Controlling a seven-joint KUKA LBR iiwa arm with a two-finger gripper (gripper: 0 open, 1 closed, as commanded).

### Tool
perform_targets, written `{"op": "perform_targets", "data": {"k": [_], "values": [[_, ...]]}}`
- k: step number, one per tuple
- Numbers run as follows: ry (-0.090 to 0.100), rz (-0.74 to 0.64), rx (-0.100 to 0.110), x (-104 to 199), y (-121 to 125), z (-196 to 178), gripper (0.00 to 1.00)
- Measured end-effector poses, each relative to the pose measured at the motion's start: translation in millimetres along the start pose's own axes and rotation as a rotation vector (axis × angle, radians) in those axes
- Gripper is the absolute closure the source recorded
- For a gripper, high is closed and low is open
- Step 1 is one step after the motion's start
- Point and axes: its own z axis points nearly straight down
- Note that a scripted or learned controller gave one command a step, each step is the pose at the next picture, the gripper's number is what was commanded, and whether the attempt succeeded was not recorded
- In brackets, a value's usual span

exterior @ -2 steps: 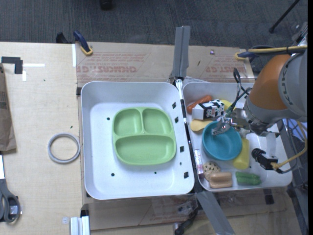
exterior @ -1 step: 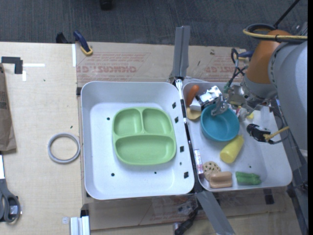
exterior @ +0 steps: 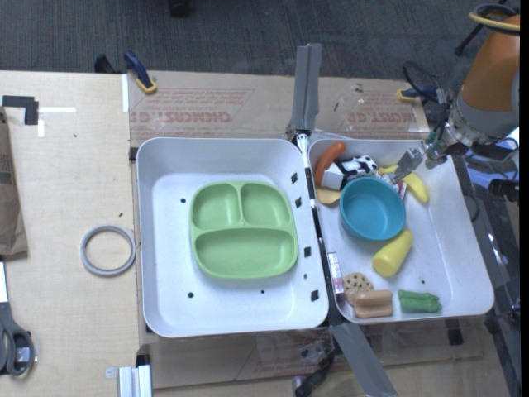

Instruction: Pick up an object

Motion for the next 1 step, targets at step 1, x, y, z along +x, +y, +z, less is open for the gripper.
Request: {"op": "perform_targets", "data": {"k": [1], "values": [[-0.003,-0.002,-0.001,-0.3,0.7,-9.5,1.0]]}}
